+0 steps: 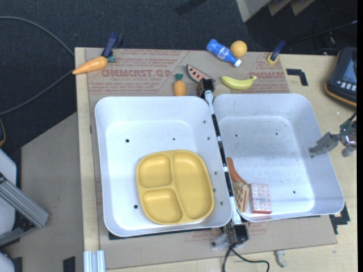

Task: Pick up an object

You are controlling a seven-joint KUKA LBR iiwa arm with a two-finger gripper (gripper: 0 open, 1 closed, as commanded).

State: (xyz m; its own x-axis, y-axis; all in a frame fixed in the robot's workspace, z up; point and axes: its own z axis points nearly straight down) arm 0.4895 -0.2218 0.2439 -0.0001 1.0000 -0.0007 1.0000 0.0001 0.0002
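The hand [329,142] shows at the right rim of the right bin [295,109], a grey piece poking in from the edge with the rest of it cut off by the frame; whether it is released or clenched I cannot tell, and nothing is seen between its parts. Below and to the left of the hand, in the near left corner of that same bin, lies a small box [260,199] with a red-and-white print, and just beside it, further from the hand, an orange strip [236,175] against the wall. Well to the left of the hand, across the divider, the left bin [122,118] holds a yellow tray [174,186] with three compartments. Up and to the left of the hand, on the counter [317,78] behind the bins, sit a banana [238,82], a blue bottle [222,52], an orange ball [239,47], a melon slice [197,73] and, far off, a carrot [91,66].
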